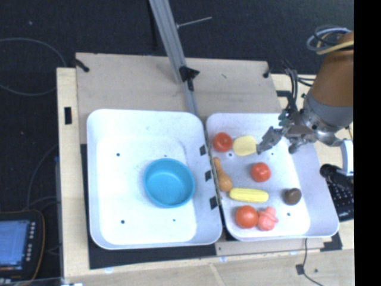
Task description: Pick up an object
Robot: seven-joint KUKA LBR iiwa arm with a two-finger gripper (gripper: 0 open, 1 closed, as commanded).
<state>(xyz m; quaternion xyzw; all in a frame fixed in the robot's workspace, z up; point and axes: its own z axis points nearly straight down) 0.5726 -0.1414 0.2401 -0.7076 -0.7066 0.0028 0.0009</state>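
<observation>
The right bin (315,219) holds several small items: a red tomato (222,141), a pale yellow piece (244,145), a second red tomato (260,172), an orange carrot (222,175), a yellow corn cob (248,195), a brown ball (291,196), a larger red tomato (246,217) and a pink piece (268,218). My gripper (277,147) hangs over the upper part of this bin, just right of the pale yellow piece and above the second tomato. Its fingers are spread open and hold nothing.
A blue bowl (169,182) sits in the left bin (107,136). A grey metal pole (169,34) slants down to the gap between the bins. Black gear (338,186) lies at the right edge of the bench.
</observation>
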